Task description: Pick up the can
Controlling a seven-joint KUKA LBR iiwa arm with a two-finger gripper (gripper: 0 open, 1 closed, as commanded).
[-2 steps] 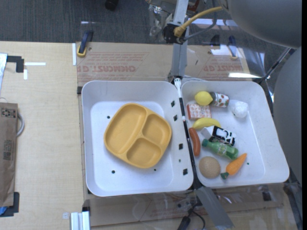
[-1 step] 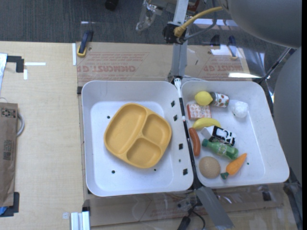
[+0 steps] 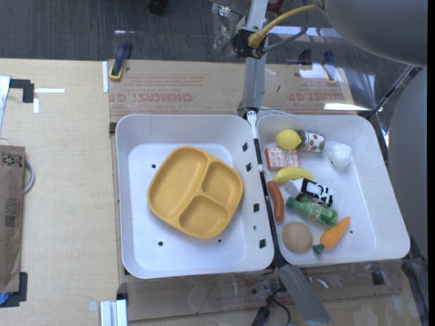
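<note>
The can [image 3: 312, 141] lies on its side near the top of the right bin [image 3: 370, 182], a short cylinder with a patterned label, touching a round yellow lemon [image 3: 288, 138] on its left. Right of it sits a fuzzy white ball [image 3: 338, 154]. Below the lemon is a flat red-and-white packet [image 3: 281, 158], then a curved banana [image 3: 291, 174], a slim reddish sausage [image 3: 275, 200], a black-and-white item [image 3: 317, 192], a green bottle [image 3: 312, 211] lying slantwise, a tan rounded lump [image 3: 297, 237] that may be a potato, and an orange carrot [image 3: 333, 233].

The left bin [image 3: 129, 182], smooth white plastic, holds a yellow three-compartment plate [image 3: 195, 192].

The grey arm [image 3: 380, 12] fills the upper right of the frame, well above the bins; whether its end effector is open or closed cannot be told. A brown paper bag [image 3: 12, 216] lies on the pale wooden desk [image 3: 68, 148] at far left.
</note>
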